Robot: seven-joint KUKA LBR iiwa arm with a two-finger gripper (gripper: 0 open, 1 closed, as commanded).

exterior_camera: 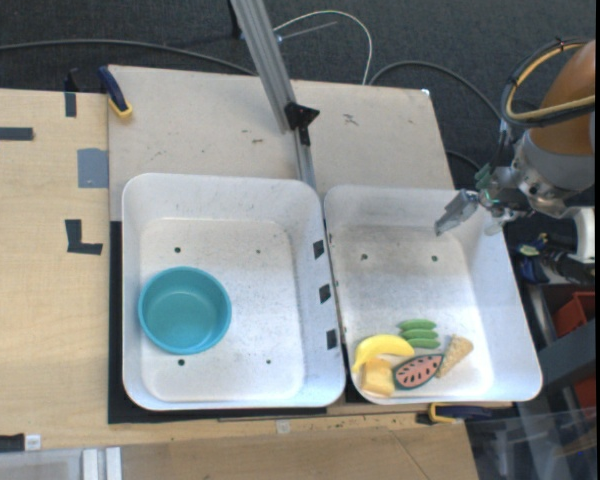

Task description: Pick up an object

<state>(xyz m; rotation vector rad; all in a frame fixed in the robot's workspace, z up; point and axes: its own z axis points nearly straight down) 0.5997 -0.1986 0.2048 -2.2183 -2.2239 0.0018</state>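
The right bin (500,298) holds a cluster of toy foods at its near edge: a yellow banana (381,348), a green pea pod (418,329), a watermelon slice (417,372) and a tan cone-shaped piece (457,351). A teal bowl (184,310) sits in the left bin (220,200). My gripper (470,220) hovers over the far right corner of the right bin, well away from the toys. It is open, with nothing between its fingers.
A slanted metal pole (272,53) crosses the bench behind the bins and ends near the divide between them. Cables loop across the dark floor at the back. A yellow and blue clamp (115,92) grips the board's far left corner.
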